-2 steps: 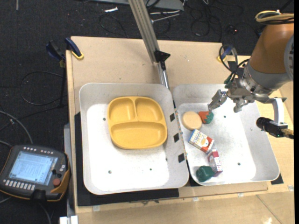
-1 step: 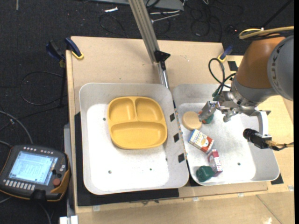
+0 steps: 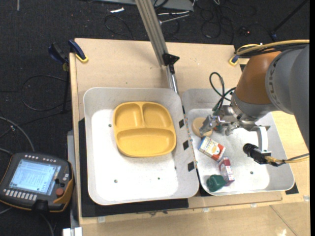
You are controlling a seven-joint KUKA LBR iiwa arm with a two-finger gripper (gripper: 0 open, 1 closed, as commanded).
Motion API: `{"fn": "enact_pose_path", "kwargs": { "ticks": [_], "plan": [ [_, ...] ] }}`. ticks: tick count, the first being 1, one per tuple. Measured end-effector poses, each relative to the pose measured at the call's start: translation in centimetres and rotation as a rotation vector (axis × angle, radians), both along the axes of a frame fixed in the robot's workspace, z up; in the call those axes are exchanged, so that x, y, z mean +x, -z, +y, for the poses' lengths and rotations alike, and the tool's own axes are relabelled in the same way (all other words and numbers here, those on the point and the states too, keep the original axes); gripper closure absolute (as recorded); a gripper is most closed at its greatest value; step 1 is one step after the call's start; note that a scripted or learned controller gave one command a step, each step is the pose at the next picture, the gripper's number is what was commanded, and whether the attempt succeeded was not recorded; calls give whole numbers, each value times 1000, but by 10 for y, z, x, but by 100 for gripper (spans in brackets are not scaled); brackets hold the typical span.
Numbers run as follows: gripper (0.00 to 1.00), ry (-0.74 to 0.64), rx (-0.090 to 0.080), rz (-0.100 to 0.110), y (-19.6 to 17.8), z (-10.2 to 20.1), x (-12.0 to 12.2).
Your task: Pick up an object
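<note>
In the right bin [image 3: 275, 176] lie a tan round object [image 3: 198, 127], a red and white carton [image 3: 211, 148], a small dark red box [image 3: 227, 169] and a green object [image 3: 215, 183]. My gripper [image 3: 211, 125] is low over the bin's left part, at the right edge of the tan round object and just above the carton. The grey arm with its orange band [image 3: 256, 80] reaches in from the right and hides the bin's far right area. I see nothing lifted off the bin floor.
The left bin [image 3: 98, 181] holds a yellow divided plate [image 3: 144, 129]. A metal pole [image 3: 152, 23] slants down to the gap between the bins. Black cables and a small black part [image 3: 256, 152] hang from the wrist over the right bin.
</note>
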State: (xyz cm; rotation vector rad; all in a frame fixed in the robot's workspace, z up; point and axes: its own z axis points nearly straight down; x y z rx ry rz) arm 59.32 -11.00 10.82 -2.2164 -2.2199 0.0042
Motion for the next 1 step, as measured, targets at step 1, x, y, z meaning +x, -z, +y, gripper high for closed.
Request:
{"fn": "enact_pose_path", "kwargs": {
  "ticks": [1],
  "plan": [
    [100,2,-2,-6,-13,-1,2]
  ]
}}
